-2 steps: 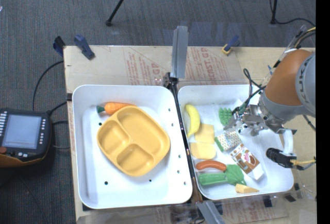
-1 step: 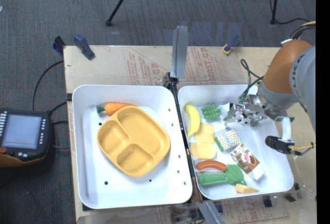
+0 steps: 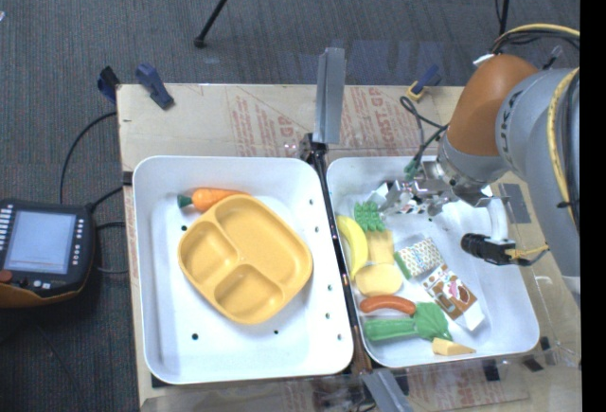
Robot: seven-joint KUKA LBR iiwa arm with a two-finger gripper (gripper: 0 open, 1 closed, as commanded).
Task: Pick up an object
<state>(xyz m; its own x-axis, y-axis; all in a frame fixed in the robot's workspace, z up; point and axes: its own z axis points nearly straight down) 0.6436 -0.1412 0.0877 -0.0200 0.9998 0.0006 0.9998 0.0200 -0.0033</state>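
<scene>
My gripper (image 3: 409,197) is low over the back of the right bin (image 3: 519,320); can't tell its finger state, and nothing visibly held. The toys lie along that bin's left side and front: banana (image 3: 351,241), sausage (image 3: 387,304), cheese wedge (image 3: 452,347), two small boxes (image 3: 453,292). Left bin (image 3: 161,325) holds a yellow tray (image 3: 245,256), with a carrot (image 3: 210,198) touching its back edge.
</scene>
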